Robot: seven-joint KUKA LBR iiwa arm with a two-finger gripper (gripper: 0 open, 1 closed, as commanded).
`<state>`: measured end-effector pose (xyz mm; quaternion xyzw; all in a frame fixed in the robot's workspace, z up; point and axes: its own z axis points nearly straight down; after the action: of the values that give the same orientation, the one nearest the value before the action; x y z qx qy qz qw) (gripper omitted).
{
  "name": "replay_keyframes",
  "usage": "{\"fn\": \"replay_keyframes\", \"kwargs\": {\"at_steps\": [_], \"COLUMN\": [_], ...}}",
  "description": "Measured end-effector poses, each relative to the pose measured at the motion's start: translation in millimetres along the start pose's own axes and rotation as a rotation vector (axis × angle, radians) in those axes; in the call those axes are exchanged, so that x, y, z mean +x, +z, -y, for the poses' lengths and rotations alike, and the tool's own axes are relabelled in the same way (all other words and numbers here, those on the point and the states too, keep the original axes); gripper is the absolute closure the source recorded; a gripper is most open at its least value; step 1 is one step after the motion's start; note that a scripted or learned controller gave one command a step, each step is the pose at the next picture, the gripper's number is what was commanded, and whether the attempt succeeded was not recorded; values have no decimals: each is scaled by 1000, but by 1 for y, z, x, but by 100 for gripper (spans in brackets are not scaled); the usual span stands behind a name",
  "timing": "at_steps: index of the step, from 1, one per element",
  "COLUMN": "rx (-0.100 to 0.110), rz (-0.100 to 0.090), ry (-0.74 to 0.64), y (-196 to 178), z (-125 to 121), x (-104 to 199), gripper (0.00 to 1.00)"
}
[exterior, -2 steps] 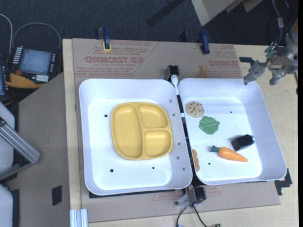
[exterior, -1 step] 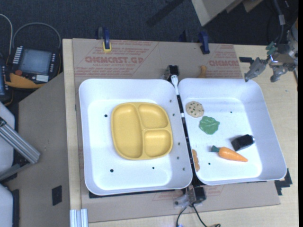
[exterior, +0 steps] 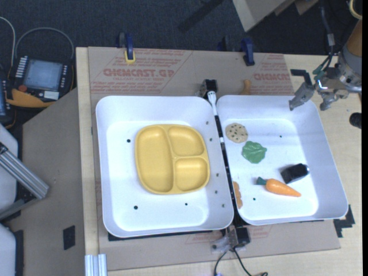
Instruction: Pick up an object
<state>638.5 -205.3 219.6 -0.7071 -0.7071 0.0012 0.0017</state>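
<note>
In the right bin (exterior: 322, 154) lie a round tan cookie (exterior: 236, 133), a green leafy piece (exterior: 253, 152), a black block (exterior: 294, 173) and an orange carrot (exterior: 279, 187). My gripper (exterior: 313, 98) hangs over the bin's far right corner, above and to the right of these objects. Its two fingers stand spread apart with nothing between them. A yellow divided plate (exterior: 172, 158) rests in the left bin (exterior: 115, 154).
A small orange-brown piece (exterior: 237, 194) lies on the divider between the bins. Clamps (exterior: 129, 48) hold the cardboard base at the far edge. A handheld pendant with a screen (exterior: 40, 76) sits left of the bench.
</note>
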Motion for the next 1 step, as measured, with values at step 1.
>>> {"fn": "replay_keyframes", "kwargs": {"at_steps": [1], "rx": [2], "rz": [-1], "ry": [0], "y": [61], "z": [8], "x": [-3], "gripper": [0]}}
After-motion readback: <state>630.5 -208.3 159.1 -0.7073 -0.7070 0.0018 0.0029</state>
